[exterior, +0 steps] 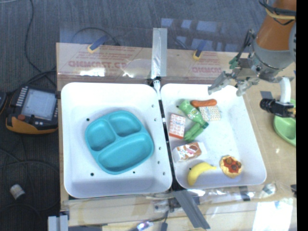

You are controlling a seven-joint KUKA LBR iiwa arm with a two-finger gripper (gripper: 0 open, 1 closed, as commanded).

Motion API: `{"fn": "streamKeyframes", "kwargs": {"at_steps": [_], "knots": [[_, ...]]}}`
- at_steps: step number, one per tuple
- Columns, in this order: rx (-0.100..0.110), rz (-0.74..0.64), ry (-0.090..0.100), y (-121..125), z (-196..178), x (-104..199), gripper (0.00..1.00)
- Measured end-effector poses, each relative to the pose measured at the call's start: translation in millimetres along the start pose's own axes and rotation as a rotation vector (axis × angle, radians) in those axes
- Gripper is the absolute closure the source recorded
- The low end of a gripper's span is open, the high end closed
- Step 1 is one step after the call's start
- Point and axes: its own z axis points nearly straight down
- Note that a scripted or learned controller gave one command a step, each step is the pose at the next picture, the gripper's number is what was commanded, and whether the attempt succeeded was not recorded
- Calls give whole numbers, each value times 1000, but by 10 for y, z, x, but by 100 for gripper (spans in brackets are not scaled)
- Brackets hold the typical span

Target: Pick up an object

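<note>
So the arm (274, 28) comes in from 3 o'clock and the gripper (230, 83) hangs over the top rim of the right bin (255, 143), up around 1 o'clock from the pile. Its 2 fingers are spread apart with nothing between them. The stuff to grab sits in that bin: a sausage (204, 102) at 12, a green pack (191, 110) just left of it, a checkered pack (211, 113) touching below the sausage, and a red-white carton (177, 125) at 9. Lower down there's a wrapped snack (187, 151), a banana (199, 172) at 6 and a pizza toy (231, 165) at 5. Left bin (72, 129) holds a teal tray (119, 141).
</note>
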Motion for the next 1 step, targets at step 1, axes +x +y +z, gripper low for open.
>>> {"fn": "streamKeyframes", "kwargs": {"at_steps": [1], "knots": [[2,-20,1,-305,1108,207,0]]}}
